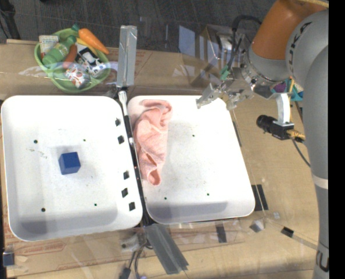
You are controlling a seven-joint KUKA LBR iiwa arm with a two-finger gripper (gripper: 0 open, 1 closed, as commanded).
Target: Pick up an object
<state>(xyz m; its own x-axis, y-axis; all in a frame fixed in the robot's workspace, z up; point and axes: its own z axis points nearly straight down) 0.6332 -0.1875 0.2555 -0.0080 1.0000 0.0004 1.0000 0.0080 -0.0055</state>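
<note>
A crumpled pink cloth (151,137) lies along the left side of the right bin (219,173). In the left bin (27,156) a small blue cube (69,163) sits a little left of centre. My gripper (216,99) hangs over the far edge of the right bin, to the right of the cloth and well clear of it. Its fingers are spread open and nothing is between them.
A green bowl (61,80) holding a toy carrot and other small items stands on the bench behind the left bin. A grey divider with black clips (126,156) runs between the two bins. The arm comes in from the upper right.
</note>
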